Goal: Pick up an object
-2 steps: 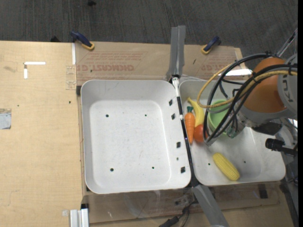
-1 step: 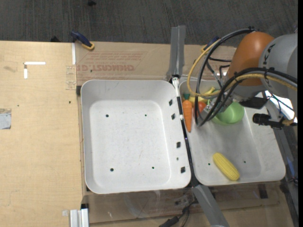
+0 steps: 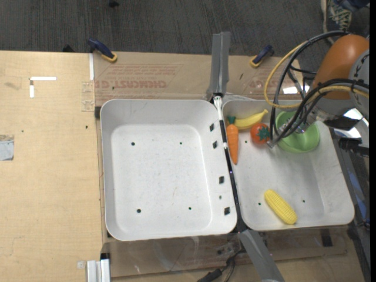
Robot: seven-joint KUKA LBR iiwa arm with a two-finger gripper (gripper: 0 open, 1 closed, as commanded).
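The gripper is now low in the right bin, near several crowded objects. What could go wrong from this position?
1. The gripper is beside the red object, with the banana and green bowl close by; it may grab or push the wrong one.
2. The carrot lies against the bin wall, so it may be hard to grasp.

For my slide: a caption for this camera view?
Gripper beside a tomato in the right bin, with banana, carrot, corn.
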